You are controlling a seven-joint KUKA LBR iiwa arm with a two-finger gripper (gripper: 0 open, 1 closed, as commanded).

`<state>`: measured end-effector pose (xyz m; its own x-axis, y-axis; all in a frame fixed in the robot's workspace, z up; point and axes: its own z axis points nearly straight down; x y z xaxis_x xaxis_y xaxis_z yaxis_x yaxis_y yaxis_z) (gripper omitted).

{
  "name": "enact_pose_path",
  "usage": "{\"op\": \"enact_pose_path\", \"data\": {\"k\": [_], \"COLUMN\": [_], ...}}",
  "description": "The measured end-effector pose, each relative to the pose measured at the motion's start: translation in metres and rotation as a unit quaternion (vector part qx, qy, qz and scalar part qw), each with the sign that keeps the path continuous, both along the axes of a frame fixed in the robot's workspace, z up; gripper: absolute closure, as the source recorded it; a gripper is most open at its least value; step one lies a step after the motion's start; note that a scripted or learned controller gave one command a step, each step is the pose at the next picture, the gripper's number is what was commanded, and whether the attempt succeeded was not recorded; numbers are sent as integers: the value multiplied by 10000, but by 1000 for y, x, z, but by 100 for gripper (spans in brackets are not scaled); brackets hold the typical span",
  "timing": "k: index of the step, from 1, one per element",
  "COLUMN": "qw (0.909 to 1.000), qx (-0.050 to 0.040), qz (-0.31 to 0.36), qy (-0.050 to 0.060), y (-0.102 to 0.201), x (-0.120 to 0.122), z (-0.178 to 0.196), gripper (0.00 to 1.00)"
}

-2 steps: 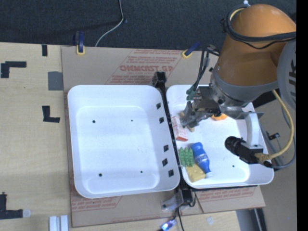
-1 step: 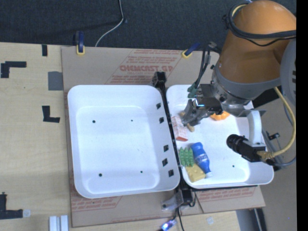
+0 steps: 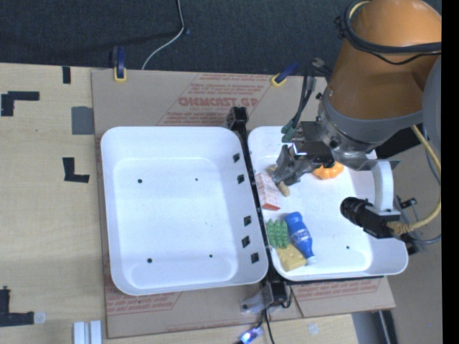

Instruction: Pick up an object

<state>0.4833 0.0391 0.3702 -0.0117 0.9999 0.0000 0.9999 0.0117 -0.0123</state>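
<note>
The gripper (image 3: 285,179) hangs low in the right bin (image 3: 358,260), just above a red-and-white packet (image 3: 268,193); I cannot tell its grip. The arm (image 3: 380,63) leans in from the right.

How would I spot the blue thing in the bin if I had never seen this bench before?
Start at the right-hand white bin, the one the arm reaches over. Along its left wall, toward the near corner, a few small items lie bunched together. The blue object sits between a green piece and a yellow piece, and it is the one blue item among them.
</note>
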Motion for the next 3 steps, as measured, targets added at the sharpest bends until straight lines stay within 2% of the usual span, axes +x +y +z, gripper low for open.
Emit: {"op": "enact_pose_path", "data": {"k": [1,2,3], "qw": [10000,10000,10000], "qx": [2,-3,9], "qz": [-42,-49,-35], "qy": [-73,-46,-80], "y": [11,26,43], "x": [41,28,0], "z": [24,15,67], "gripper": [100,100,100]}}
